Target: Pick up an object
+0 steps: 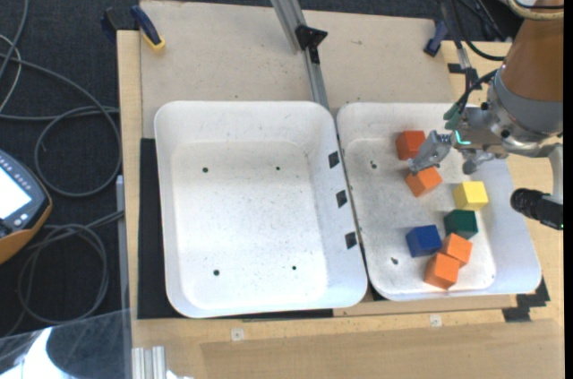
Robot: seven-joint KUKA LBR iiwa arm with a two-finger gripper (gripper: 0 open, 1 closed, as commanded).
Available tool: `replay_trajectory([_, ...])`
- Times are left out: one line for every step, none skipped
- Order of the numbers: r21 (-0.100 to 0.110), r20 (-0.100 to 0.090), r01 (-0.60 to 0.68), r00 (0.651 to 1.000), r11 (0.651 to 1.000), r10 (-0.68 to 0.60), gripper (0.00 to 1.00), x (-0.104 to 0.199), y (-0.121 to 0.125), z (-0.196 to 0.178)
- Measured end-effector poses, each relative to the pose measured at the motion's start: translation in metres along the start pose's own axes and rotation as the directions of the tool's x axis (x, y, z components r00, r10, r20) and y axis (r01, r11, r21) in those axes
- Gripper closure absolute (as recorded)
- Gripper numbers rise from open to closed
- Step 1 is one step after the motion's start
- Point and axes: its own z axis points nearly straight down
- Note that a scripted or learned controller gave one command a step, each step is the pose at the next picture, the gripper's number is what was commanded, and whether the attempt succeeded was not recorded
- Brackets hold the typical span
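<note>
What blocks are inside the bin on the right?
The right bin holds four orange blocks, a yellow, green and blue. The arm may hide more.

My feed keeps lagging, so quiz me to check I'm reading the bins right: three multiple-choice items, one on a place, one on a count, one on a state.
1. Which bin holds the blocks?
A. left bin
B. right bin
C. both

2. How many orange blocks are there?
A. two
B. three
C. four

3. Where is the end effector?
A. over the right bin, near two orange blocks
B. over the left bin
C. outside both bins

Key: 1 B, every block, such as the blue block and yellow block, lies in the right bin. 2 C, two at upper left, two at the bottom. 3 A, the end effector sits beside the orange block.
</note>
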Motion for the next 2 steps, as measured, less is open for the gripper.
replay_trajectory([0.007, -0.001, 0.0, 1.0, 1.0, 0.0, 0.0, 0.005, -0.01, 0.052])
replay_trajectory([0.007, -0.001, 0.0, 1.0, 1.0, 0.0, 0.0, 0.006, -0.01, 0.095])
